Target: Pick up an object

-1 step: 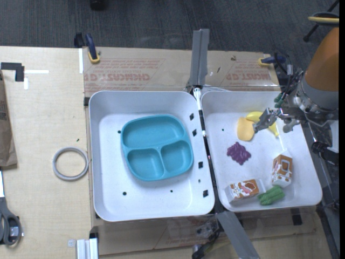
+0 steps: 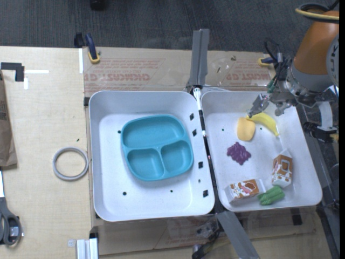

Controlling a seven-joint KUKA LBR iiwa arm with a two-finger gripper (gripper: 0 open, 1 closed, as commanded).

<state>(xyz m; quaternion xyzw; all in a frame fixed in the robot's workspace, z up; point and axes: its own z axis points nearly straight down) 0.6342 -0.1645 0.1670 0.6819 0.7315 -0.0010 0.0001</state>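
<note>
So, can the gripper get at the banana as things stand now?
Probably yes. The gripper hangs right at the upper end of the banana, and nothing lies on top of the fruit. The yellow piece beside its left end could crowd the fingers a little.

We see teal divided tray [image 2: 156,147] in white bin [image 2: 102,161]; yellow banana [image 2: 265,122], yellow-orange fruit [image 2: 246,129], purple grapes [image 2: 238,152], green veg [image 2: 271,195], brown/white patterned cartons [image 2: 244,190].

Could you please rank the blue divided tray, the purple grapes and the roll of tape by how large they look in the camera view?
1. Blue divided tray
2. Roll of tape
3. Purple grapes
</note>
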